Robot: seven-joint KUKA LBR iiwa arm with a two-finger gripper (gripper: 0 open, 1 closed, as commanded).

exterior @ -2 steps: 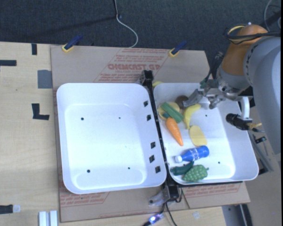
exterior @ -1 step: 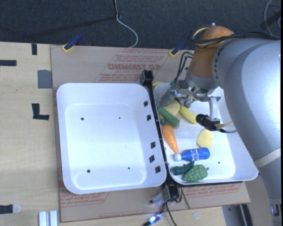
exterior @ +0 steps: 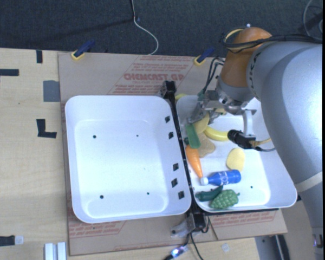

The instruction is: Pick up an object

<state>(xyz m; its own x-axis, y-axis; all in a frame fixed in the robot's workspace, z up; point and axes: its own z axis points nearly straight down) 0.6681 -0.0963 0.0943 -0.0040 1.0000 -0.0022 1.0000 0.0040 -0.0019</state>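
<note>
The right bin holds a small heap of toy foods, any one of which could be the object to pick. A yellow banana lies near the bin's top, curved, just below the gripper. An orange carrot runs lengthwise along the bin's left wall, with a green pepper-like piece just above it. A pale tan flat piece sits between carrot and banana. Lower and toward the bin's right is one yellow lemon-like fruit. Below it lies one blue bottle with a white cap, on its side. At the bin's bottom edge is one bunch of green grapes, touching a dark green piece.

The gripper hangs over the right bin's upper left corner, close above the green piece and the banana. Whether its fingers are apart or together cannot be told; nothing is visibly between them.

There are two white bins: the left bin lies touching the right bin's left wall, joined by black clips. Both rest on a brown cardboard sheet with red lettering, laid on a light wooden table marked with black tape. Beyond the table is dark blue carpet, crossed by a thin white cable.
</note>
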